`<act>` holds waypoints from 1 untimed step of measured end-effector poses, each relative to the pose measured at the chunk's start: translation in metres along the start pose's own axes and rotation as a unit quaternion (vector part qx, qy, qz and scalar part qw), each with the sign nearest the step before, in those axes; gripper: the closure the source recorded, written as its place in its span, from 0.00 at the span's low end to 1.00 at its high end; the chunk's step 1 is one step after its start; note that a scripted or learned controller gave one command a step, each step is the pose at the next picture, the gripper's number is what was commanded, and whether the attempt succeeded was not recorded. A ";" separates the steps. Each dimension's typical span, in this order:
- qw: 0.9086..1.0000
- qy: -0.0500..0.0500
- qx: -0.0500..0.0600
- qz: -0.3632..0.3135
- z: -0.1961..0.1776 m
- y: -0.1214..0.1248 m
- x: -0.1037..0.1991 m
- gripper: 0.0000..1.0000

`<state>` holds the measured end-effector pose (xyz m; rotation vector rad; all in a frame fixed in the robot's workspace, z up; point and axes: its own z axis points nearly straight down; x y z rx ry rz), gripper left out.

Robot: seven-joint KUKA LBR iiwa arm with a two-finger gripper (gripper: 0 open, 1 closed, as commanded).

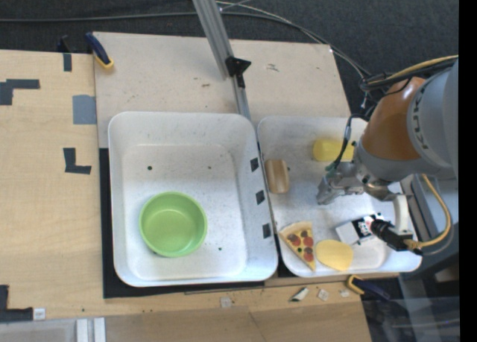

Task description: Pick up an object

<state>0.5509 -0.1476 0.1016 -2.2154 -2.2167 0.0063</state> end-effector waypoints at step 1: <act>1.000 -0.001 -0.005 0.001 -0.061 -0.004 -0.006 1.00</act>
